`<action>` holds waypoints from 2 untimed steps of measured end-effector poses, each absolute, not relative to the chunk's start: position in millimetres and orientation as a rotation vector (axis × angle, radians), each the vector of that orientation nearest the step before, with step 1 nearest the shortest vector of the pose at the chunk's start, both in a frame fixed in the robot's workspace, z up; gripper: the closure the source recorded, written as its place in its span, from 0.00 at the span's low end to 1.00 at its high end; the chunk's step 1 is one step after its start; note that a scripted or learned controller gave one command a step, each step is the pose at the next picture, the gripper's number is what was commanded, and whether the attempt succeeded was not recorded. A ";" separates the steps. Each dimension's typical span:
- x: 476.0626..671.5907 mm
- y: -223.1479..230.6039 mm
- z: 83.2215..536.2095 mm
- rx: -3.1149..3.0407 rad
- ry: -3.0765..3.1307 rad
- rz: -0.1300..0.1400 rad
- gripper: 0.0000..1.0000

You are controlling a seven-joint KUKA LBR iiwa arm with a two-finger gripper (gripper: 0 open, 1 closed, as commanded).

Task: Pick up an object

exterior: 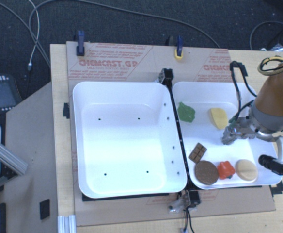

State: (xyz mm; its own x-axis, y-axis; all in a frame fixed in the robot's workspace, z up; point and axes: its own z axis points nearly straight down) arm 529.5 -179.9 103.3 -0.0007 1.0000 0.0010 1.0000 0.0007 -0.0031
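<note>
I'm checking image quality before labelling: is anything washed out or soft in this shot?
Camera view: the left bin floor is bright, nearly washed out; the gripper looks soft and its shape is hard to read; the yellow piece and green piece stay distinct.

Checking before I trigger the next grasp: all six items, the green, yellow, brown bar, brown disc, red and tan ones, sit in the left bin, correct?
Not quite. In the camera view, the green item, yellow item, brown bar, brown disc, red item and tan item all sit in the right bin, not the left bin.
</note>
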 end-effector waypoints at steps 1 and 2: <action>530.5 -180.6 116.3 -2.222 -2.223 -0.002 1.00; 537.1 -184.4 177.2 -2.225 -2.225 -0.005 1.00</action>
